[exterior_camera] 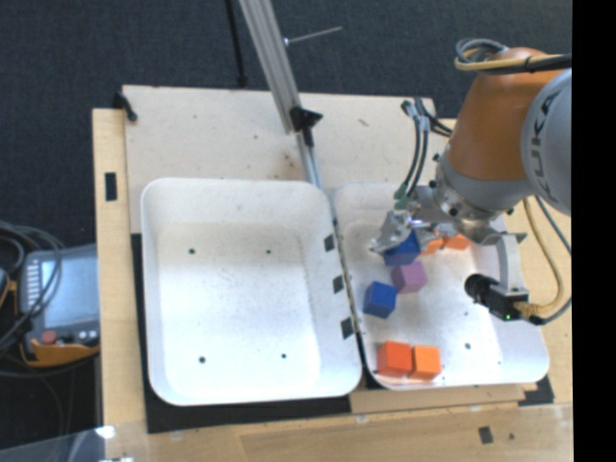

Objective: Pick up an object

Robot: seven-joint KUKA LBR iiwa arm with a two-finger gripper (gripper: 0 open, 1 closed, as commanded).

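My gripper hangs over the upper left part of the right bin. Directly at its tip is a dark blue block, touching or partly under it; whether it is gripped I cannot tell. A purple block lies just below that one. A second blue cube sits lower left, near the bin's left wall. Two orange blocks rest side by side at the bin's front edge. Another orange piece peeks out from under the wrist.
The left bin stands beside the right one, a divider with black clips between them. A slanted aluminium post rises at the back. A black cable plug hangs off the wrist over the right bin.
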